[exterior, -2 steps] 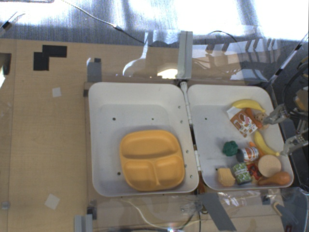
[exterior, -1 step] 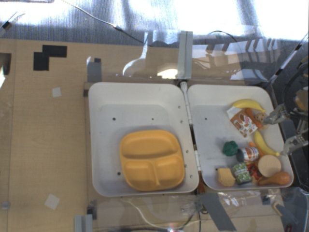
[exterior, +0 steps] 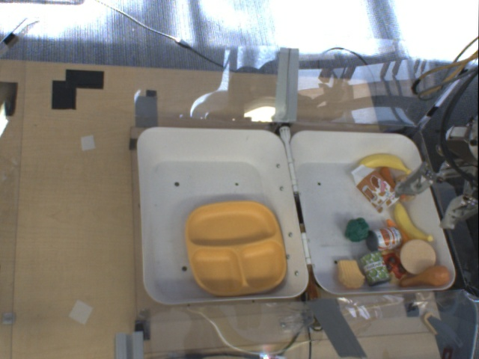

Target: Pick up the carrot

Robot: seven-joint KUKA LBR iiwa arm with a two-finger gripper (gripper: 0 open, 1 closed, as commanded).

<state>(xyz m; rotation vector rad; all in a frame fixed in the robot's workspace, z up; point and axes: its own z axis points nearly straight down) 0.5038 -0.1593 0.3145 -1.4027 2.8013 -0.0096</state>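
The gripper (exterior: 414,184) was seen over the right bin (exterior: 329,200), near its right edge; open or shut could not be told. The carrot (exterior: 390,224) was seen mid-bin, just beside a banana (exterior: 410,224)

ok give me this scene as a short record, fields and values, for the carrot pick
left bin: holds a yellow divided tray
right bin: holds a cluster of toy food along its right and near sides
items seen: two bananas, broccoli, orange packet, small can
carrot: cannot be told apart with confidence in the clutter
pincer: at the right bin's right edge, near the packet
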